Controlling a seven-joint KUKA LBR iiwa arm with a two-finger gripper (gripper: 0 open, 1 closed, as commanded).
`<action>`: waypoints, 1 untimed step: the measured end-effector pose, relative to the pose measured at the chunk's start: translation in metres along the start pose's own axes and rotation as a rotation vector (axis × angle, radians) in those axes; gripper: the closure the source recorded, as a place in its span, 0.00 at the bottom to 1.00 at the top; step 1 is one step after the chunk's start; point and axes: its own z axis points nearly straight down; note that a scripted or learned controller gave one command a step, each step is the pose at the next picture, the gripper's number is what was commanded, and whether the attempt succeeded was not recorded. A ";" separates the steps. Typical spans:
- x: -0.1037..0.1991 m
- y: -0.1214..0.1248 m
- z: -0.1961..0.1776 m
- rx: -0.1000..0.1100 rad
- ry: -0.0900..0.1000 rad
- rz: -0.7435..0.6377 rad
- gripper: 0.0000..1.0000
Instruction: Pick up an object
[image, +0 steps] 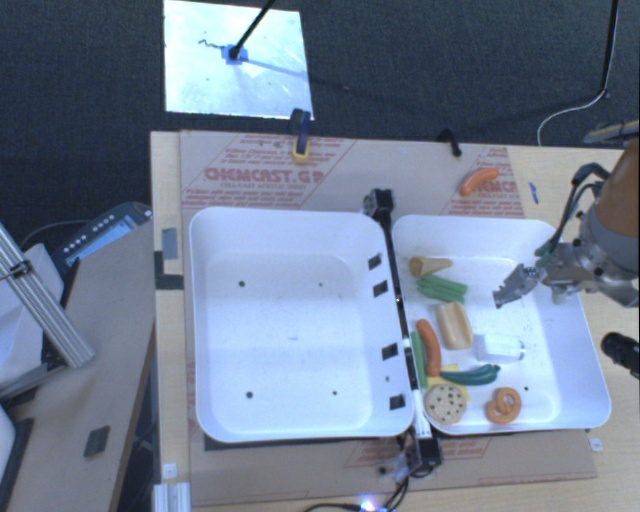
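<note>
Nothing picked up yet: claw (508, 290) hanging over right bin (575, 340), cannot tell if wide or narrow, no object seen in it. Toy foods lying below, white block (498, 347) nearest, bun (454, 325) just beside. Descent, grasp, lift all left to do

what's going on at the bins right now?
The KUKA arm reaches in from the right, its pincer poised over the right bin with nothing visibly held. Toy food lies in that bin: a cone, a green piece, a bun, a white block, a cookie and a pretzel. An orange piece sits on the board outside.
</note>
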 end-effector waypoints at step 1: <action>-0.035 -0.005 0.164 0.007 0.001 0.006 0.00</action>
